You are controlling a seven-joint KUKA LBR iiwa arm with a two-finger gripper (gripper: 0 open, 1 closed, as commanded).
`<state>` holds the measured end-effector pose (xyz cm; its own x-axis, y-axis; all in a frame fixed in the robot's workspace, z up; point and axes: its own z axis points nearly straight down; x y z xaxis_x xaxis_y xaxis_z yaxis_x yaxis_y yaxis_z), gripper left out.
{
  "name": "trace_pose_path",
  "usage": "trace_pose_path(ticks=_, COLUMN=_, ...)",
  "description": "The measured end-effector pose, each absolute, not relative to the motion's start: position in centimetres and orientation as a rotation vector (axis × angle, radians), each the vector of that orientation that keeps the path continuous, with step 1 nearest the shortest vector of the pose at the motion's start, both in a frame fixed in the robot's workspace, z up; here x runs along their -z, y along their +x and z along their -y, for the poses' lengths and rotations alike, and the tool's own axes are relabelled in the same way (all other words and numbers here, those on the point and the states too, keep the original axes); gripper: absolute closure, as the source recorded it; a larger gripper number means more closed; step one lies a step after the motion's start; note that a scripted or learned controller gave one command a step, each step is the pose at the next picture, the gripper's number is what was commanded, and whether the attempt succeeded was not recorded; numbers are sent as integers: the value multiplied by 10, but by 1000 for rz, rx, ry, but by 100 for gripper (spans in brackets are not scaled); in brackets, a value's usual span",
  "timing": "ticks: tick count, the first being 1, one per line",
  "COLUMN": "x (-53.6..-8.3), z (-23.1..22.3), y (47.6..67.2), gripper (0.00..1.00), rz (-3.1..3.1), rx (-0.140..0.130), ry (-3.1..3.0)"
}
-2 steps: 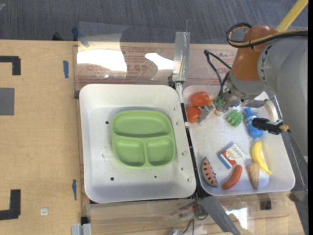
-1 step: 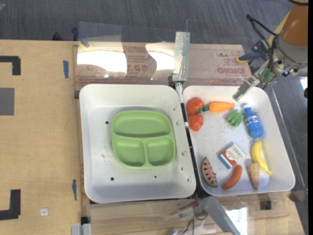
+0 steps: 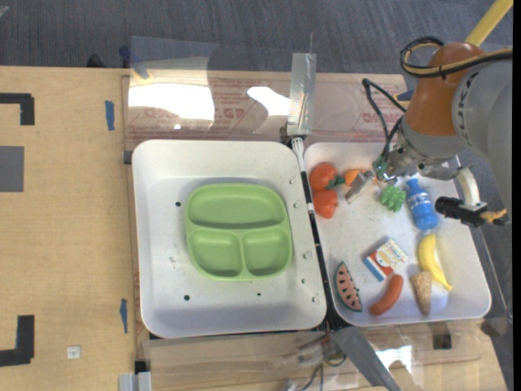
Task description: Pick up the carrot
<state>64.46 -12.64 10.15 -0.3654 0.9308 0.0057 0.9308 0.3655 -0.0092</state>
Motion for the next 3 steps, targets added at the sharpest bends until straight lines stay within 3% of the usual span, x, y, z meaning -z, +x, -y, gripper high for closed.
trace_pose_path(ticks=1, x=-119, z=126, y=649, gripper=100, rz=2603, rx=1, ry=-1768)
trace_pose_path(ticks=2, x=-187, z=44, y=628, gripper=100, rz=2398, rx=7, ry=-2035)
trace_pose_path(ticks=3, x=-185, z=46, y=627, gripper=0, rz=2394, rx=1, ry=-2037)
